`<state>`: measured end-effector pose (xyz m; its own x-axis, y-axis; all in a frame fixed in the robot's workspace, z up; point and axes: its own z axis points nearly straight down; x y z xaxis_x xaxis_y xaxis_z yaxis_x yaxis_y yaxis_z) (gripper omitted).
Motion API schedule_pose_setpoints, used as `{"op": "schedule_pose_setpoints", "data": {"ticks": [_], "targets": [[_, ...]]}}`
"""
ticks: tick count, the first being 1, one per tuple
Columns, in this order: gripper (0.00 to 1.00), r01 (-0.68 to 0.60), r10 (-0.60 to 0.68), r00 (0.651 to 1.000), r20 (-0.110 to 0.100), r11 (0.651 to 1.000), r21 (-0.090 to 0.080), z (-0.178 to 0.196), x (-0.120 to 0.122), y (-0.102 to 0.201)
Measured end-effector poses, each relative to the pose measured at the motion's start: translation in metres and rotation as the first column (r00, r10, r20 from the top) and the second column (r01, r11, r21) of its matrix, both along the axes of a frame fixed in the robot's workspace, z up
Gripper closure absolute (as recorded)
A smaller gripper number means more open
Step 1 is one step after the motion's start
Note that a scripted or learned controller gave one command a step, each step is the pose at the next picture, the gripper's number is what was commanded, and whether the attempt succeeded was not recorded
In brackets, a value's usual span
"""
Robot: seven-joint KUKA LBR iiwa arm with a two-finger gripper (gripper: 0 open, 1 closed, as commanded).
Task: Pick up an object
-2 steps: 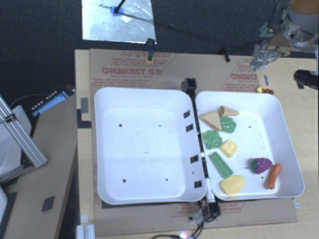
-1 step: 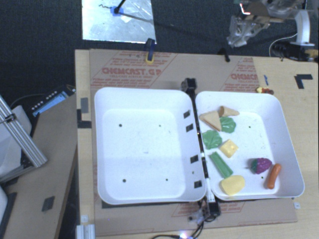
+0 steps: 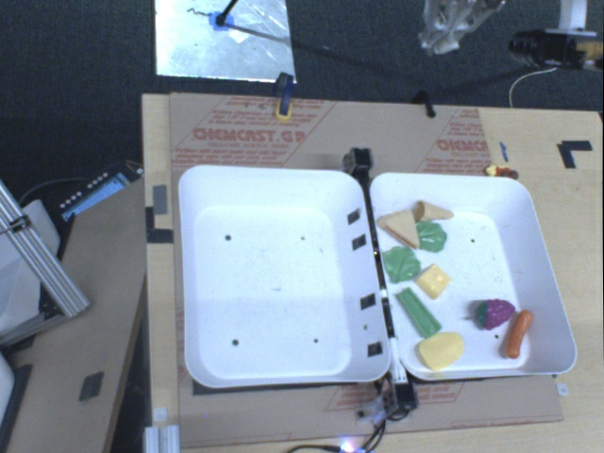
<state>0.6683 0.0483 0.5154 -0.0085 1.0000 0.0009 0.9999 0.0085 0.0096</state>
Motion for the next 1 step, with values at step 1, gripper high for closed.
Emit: {"op": "schedule_pose_setpoints", "data": {"ticks": [1], "targets": [[1.00, -0.004, 0.004, 1.000, -0.005, 1.000, 0.002, 0.0211, -0.0106, 0.0770]]}}
